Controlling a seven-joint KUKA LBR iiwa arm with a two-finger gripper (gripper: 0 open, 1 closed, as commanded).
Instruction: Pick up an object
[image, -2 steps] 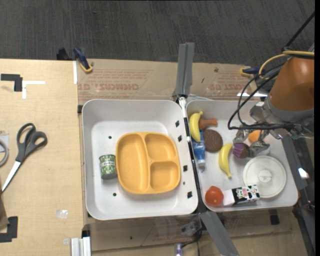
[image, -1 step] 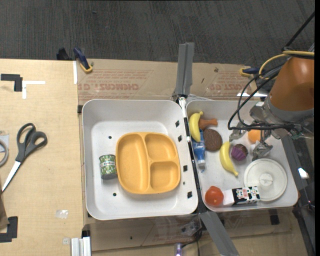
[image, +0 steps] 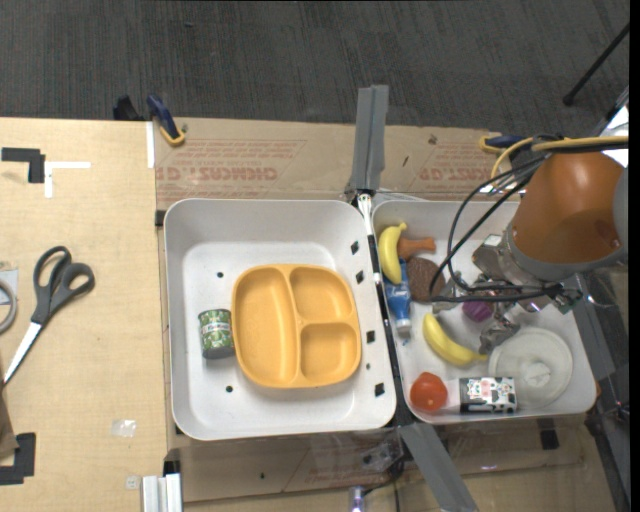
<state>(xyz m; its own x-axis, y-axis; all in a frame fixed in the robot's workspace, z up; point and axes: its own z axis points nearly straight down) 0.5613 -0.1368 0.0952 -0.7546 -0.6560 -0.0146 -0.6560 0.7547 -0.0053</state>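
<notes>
Several objects crowd beneath the tool (image: 497, 318): a banana (image: 447, 341) to its left, a purple piece (image: 478, 309) right under it. Whether it grips anything, I cannot tell. Descend straight onto one item, clear of neighbours.

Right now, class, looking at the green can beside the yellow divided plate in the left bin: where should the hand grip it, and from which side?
The green can stands upright, so come straight down from above and close across its round body. Set the fingers toward the near and far ends of the bin: the plate crowds its right side, leaving little room there.
</notes>
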